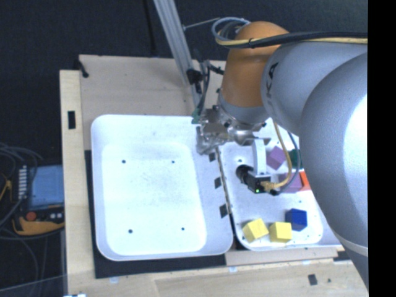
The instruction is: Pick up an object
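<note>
Overhead, the grey arm with an orange band (pixel 250 79) reaches from the right across the pale wooden table (pixel 124 85). Its gripper (pixel 209 140) hangs over the far left edge of the right white bin (pixel 244 206), its opening impossible to tell. Near it lies a purple block (pixel 275 158). A blue cube (pixel 297 218) and two yellow blocks (pixel 255 230) sit at the near end.

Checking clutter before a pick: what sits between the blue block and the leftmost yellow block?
A second yellow block lies there, as the camera view shows.
</note>
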Controlling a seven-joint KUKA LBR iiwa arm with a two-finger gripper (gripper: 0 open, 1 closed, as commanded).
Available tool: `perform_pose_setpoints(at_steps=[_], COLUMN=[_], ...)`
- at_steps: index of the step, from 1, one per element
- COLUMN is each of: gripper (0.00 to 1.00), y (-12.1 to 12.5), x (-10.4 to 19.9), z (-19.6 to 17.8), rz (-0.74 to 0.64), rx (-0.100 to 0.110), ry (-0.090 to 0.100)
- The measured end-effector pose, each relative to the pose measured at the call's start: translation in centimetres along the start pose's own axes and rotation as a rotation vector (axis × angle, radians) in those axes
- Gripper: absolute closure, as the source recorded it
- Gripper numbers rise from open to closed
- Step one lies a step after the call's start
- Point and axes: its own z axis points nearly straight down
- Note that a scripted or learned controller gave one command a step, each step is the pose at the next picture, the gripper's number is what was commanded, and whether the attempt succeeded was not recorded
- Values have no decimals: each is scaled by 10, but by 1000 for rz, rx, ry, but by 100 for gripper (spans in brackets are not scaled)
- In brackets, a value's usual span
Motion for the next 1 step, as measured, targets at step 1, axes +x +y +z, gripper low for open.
perform_pose_setpoints(at_steps=[1], gripper=[100], y=[32], x=[38], z=[-11], rz=[0], rx=[-1], ry=[0])
